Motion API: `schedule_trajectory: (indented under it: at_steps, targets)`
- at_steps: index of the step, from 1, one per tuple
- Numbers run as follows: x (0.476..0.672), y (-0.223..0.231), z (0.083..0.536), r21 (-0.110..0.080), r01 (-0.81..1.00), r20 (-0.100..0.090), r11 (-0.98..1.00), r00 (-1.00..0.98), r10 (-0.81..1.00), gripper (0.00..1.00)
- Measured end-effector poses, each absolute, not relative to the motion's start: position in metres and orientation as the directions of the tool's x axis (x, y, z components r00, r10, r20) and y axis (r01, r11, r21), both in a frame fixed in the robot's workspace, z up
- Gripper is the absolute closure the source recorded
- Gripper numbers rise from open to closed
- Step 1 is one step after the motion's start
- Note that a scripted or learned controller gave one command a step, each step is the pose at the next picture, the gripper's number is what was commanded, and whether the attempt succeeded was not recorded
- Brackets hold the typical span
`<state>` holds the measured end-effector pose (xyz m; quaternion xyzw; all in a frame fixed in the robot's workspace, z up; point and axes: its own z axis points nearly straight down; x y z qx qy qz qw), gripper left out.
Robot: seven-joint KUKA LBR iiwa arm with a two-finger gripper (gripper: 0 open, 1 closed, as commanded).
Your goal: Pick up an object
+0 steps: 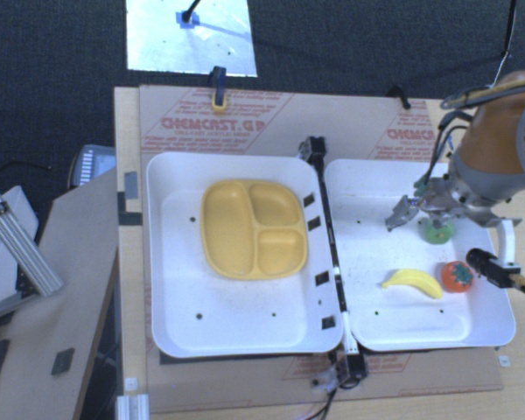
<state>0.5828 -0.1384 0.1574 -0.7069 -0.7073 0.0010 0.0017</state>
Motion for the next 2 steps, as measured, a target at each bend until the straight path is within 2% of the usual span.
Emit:
schedule_trajectory:
  at_steps: [1,2]
  targets:
    - [0.575,-0.141,0.098,-0.004,1.0,0.001,0.0,0.0,1.0,0.0]
    - [0.577,-0.142,0.112,0.004,1.0,-0.002,0.0,0.0,1.0,1.0]
